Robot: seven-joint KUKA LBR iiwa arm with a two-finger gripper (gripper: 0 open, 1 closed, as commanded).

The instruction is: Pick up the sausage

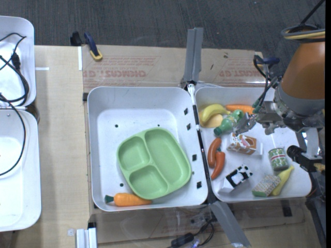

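The sausage [213, 152] lies near the left wall of the right bin [305, 190], at about eight o'clock from the bin's middle, pressed alongside a red chili pepper [220, 165]. The gripper [244, 129] hangs over the clutter at the sausage's two o'clock, near a juice carton [242, 144] and a green bottle [227, 124]; whether it is spread or closed, I cannot tell. In the left bin [101, 138] a green divided plate [153, 163] sits with a carrot [128, 199] at its seven o'clock. The pepper's closeness could spoil a clean grasp, I judge.
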